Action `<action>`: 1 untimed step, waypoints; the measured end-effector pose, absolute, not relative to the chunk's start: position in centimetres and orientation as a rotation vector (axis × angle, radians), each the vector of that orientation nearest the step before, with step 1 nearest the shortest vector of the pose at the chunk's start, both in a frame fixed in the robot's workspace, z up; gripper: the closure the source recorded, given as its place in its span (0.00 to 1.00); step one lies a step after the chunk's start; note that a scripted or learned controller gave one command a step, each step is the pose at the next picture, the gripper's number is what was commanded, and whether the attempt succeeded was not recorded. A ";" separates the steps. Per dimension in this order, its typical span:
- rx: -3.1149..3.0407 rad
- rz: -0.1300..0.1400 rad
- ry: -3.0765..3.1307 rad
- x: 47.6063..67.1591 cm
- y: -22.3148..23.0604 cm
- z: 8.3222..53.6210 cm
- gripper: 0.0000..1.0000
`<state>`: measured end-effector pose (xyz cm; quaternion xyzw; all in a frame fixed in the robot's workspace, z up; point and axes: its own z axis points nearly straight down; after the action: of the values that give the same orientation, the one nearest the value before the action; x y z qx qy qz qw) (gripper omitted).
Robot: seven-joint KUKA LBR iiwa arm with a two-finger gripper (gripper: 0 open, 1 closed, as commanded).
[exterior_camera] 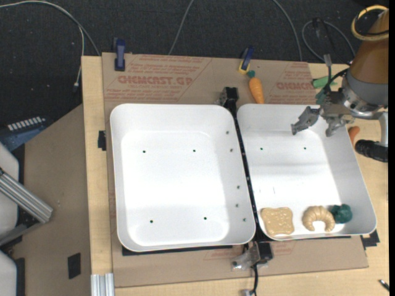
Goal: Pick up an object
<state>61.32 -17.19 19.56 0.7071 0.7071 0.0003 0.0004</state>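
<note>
Gripper (319, 123): spread open, nothing held, above the right bin (284, 165) far edge
Croissant (319, 218): laid at its near edge

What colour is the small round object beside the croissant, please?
Dark green, seen in the camera view, touching the croissant.

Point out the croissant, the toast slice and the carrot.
croissant (319, 218): camera view, middle of its curved body, right bin's near edge.
toast slice (277, 221): camera view, centre of its top face.
carrot (256, 90): camera view, orange body, on the board behind the bins.
</note>
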 end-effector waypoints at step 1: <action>2.225 -0.001 2.220 53.6 -17.3 18.3 0.00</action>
<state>53.64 -17.31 18.27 0.7079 0.7063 -0.0004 -0.0007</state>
